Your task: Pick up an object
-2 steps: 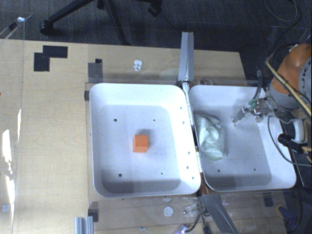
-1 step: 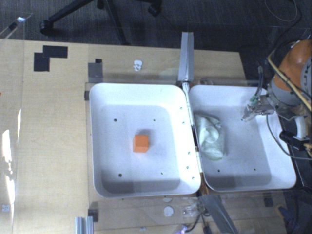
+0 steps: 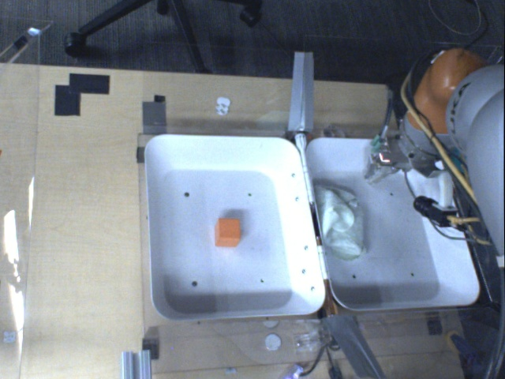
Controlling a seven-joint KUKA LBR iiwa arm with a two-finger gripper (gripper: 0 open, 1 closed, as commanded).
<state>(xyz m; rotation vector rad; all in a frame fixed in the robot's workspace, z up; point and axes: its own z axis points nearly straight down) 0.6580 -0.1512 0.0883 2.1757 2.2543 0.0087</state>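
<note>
Clearly nothing is picked yet; the orange cube (image 3: 228,232) lies in the left bin (image 3: 170,290), the crumpled bag (image 3: 341,223) in the right bin (image 3: 458,287); the gripper (image 3: 382,158) hovers above, grasp state unreadable.

1 fixed camera looks down at a slant on 2 white bins (image 3: 170,152), taking in both.

Bright, even overhead light; soft shadows pool along the near walls of both white bins (image 3: 229,302); glare streaks the bench's (image 3: 79,235) left edge; slightly soft focus.
</note>
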